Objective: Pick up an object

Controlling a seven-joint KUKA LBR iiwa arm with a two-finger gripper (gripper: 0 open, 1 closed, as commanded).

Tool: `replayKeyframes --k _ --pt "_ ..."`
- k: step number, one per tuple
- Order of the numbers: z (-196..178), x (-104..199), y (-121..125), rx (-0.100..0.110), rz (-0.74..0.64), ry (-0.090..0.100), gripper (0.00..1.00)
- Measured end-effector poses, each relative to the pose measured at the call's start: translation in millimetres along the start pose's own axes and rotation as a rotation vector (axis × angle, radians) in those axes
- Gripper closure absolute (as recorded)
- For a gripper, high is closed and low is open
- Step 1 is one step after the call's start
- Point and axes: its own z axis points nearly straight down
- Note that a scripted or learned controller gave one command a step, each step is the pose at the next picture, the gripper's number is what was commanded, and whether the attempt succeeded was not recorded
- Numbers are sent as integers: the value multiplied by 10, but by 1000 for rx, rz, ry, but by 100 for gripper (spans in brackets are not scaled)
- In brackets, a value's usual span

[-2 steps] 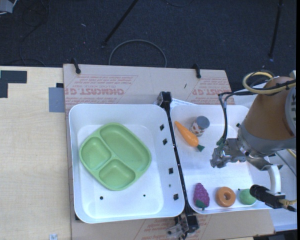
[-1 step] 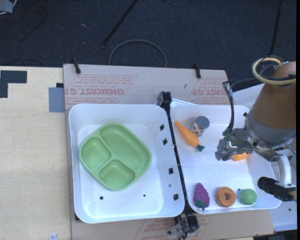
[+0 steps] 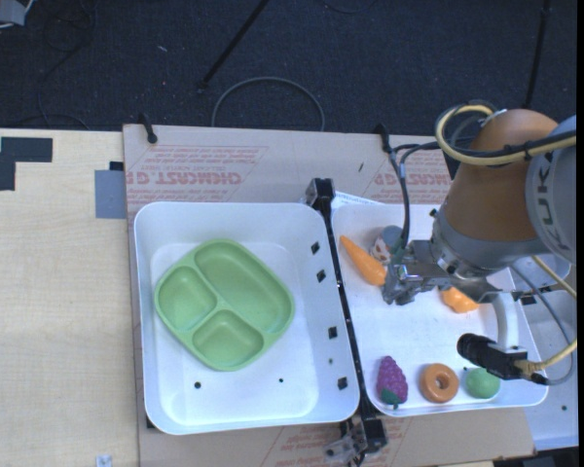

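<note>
Where the arm (image 3: 496,202) reaches in over the right bin (image 3: 423,343), the tool (image 3: 401,285) hangs low above the bin floor, in the upper half of that bin. Its fingers are dark and small against the wrist housing, so whether they stand apart or together cannot be told from this view, and no object can be seen between them. Just to the left of the tool lies an orange carrot (image 3: 363,261), set at a slant, its near end close to the tool. To the right of the tool, partly under the arm, lies a second orange piece (image 3: 458,302); its kind is unclear. Along the front edge of the same bin sit three objects in a row: a purple grape bunch (image 3: 391,380), an orange ring doughnut (image 3: 438,383) beside it, and a green round item (image 3: 482,384), which a black part of the arm assembly partly overlaps. The left bin (image 3: 175,232) holds a green divided plate (image 3: 224,304) with three compartments, lying flat and turned at an angle. Both bins rest side by side on a cardboard sheet (image 3: 224,168) on the worktop (image 3: 49,309).
</note>
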Motion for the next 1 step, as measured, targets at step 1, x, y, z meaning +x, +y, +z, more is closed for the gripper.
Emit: replayKeyframes --k 1 --pt "-80 555 76 0 -2 0 100"
